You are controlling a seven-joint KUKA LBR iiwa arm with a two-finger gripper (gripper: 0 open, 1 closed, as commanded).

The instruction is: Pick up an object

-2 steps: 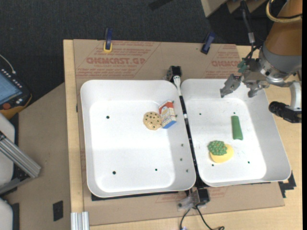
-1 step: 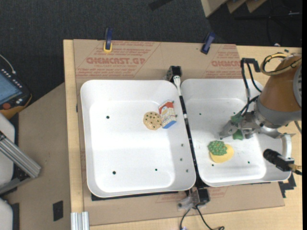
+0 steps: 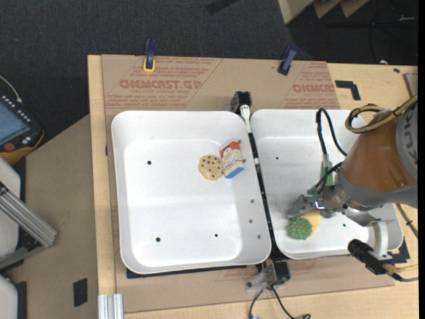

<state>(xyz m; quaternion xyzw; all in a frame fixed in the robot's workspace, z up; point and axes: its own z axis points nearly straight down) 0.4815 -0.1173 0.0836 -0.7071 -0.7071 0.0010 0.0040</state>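
Left bin [image 3: 133, 198] first: a round tan cookie [image 3: 210, 167] dotted with dark chips lies flat, upper right of the middle. Touching its right side, a small carton [image 3: 231, 159], white and blue with a red top, lies tilted. Over in the right bin [image 3: 285, 138], a bumpy green broccoli-like piece [image 3: 299, 228] sits near the front wall, a yellow item [image 3: 312, 220] tucked just behind it.

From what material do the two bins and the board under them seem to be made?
Bins: probably moulded plastic, white and smooth, with rounded corners and a soft sheen. Board: looks like brown cardboard or paper-faced sheet, matt, with red printed lettering. The exact material is uncertain.
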